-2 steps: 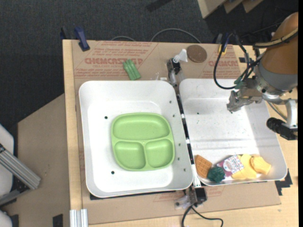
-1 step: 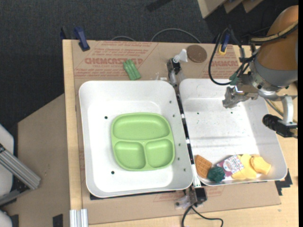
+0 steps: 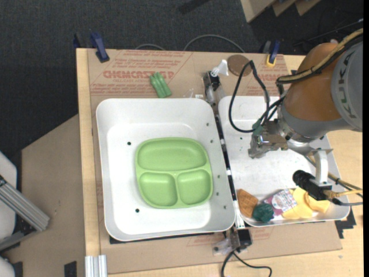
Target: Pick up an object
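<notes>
Objects lie heaped along the near edge of the right bin; the gripper hangs over bare floor farther back, holding nothing, whether apart or together I cannot tell. A green divided tray fills the left bin

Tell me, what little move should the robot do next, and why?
Probably slide the hand toward the near end of the right bin before lowering. It sits over bare white floor, while the toys, a dark green one, an orange piece and a yellow one, are piled there.
</notes>
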You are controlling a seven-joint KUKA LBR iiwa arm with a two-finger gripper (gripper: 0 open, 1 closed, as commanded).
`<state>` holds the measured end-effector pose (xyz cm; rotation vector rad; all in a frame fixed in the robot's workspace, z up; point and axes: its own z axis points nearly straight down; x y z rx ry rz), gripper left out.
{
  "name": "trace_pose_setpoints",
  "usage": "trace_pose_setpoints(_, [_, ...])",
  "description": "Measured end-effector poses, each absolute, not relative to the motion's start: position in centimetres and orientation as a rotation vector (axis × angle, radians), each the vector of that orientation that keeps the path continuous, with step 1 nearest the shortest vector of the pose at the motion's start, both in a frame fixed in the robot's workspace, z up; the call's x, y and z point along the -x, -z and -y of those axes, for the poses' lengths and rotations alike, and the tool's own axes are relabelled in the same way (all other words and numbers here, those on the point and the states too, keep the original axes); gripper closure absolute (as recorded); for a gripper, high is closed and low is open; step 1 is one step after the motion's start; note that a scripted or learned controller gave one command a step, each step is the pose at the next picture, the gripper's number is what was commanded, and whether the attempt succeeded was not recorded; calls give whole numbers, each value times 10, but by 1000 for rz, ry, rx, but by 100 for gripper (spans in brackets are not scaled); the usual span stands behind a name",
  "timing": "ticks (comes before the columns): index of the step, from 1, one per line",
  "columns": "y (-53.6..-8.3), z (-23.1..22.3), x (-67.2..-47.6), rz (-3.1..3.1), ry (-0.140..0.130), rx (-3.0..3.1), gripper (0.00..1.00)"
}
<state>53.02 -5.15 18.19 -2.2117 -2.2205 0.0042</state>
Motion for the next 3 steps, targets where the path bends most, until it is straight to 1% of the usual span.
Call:
trace_pose_setpoints(1, [-185, 86, -582, 2224, 3, 2227, 100])
trace_pose_setpoints(2, [-242, 95, -650, 2232, 10, 2226, 100])
trace_pose_setpoints(3, [-97, 105, -608, 2210, -15, 2215, 100])
